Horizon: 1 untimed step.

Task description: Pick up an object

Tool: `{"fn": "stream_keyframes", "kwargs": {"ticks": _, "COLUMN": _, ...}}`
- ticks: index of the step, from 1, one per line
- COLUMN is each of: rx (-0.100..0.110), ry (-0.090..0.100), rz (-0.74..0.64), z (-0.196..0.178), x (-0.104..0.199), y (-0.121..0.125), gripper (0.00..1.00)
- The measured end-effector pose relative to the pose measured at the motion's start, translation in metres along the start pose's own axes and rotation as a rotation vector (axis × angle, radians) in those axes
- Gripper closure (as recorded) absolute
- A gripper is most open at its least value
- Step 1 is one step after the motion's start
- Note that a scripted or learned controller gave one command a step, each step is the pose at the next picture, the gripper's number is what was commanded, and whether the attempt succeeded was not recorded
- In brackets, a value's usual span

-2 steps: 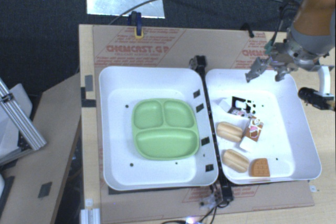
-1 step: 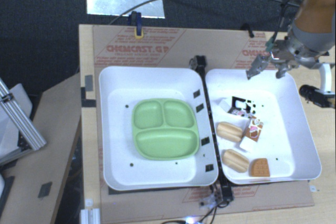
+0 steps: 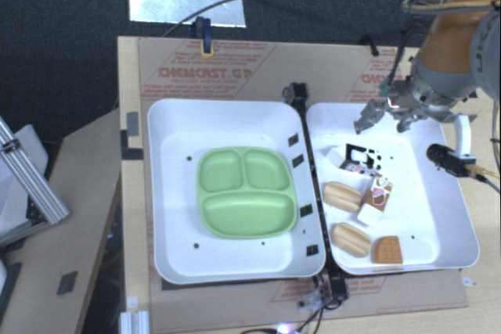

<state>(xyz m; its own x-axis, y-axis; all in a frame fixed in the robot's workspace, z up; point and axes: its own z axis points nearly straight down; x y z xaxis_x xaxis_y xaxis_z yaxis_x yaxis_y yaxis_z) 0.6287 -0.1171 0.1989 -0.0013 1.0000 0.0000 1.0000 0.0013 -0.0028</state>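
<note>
Lying in the right bin point(image 3: 450, 235) are a handful of small things, any of which could be the one to pick: a black-and-white patterned piece point(image 3: 362, 157) toward the middle, a small box with a brown and red face point(image 3: 378, 195) just below it, two tan bread-like rolls, one point(image 3: 343, 196) touching the box's left side and another point(image 3: 351, 238) nearer the front edge, and a brown waffle-like square point(image 3: 387, 249) just beside that lower roll. All of them rest on the bin's floor, clustered in its left half.

Above the far part of this bin hangs the tool point(image 3: 387, 118), dark and pointing down, with its two fingers spread apart and nothing between them. It sits up and to the right of the patterned piece, apart from every item. The grey arm point(image 3: 442, 86) with its orange band reaches in from the right.

Over in the left bin point(image 3: 168, 168) a green divided plate point(image 3: 246, 192) lies flat near the centre, three compartments showing. Both bins sit side by side on a cardboard sheet point(image 3: 227, 66) with red printing, which covers the surface. A blue and yellow clamp point(image 3: 205, 35) grips the sheet's far edge.
</note>
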Motion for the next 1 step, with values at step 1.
{"fn": "stream_keyframes", "kwargs": {"ticks": 1, "rx": -0.001, "ry": 0.000, "rz": 0.001, "z": 0.0466, "x": -0.0069, "y": -0.0052, "gripper": 0.00}}
